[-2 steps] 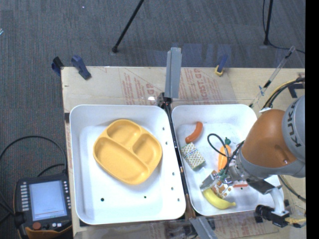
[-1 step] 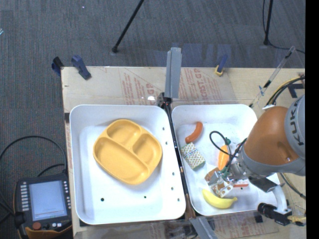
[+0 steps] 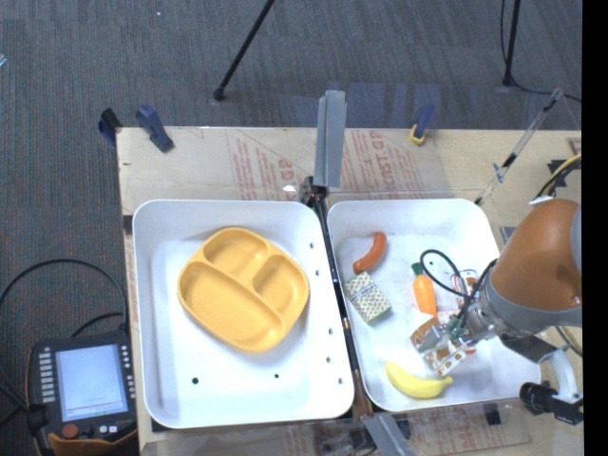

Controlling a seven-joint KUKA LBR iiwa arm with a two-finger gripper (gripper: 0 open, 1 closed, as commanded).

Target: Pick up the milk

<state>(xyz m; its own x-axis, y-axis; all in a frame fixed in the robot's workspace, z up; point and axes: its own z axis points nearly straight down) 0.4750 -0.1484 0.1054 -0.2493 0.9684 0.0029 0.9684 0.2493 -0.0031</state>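
The milk [image 3: 368,298] is a small carton with a green and white pattern. It lies tilted near the left wall of the right bin [image 3: 475,218]. My gripper [image 3: 443,346] hangs low over the same bin, to the right of the carton and nearer the front, clearly apart from it. It sits between an orange carrot [image 3: 425,294] and a yellow banana [image 3: 418,382]. The grey arm with its orange band [image 3: 537,266] reaches in from the right.
A reddish sausage [image 3: 370,252] lies behind the milk. The left bin [image 3: 157,245] holds a yellow divided plate [image 3: 243,287]. A black cable loop [image 3: 439,264] hangs by the wrist. A grey post [image 3: 331,141] stands behind the bins.
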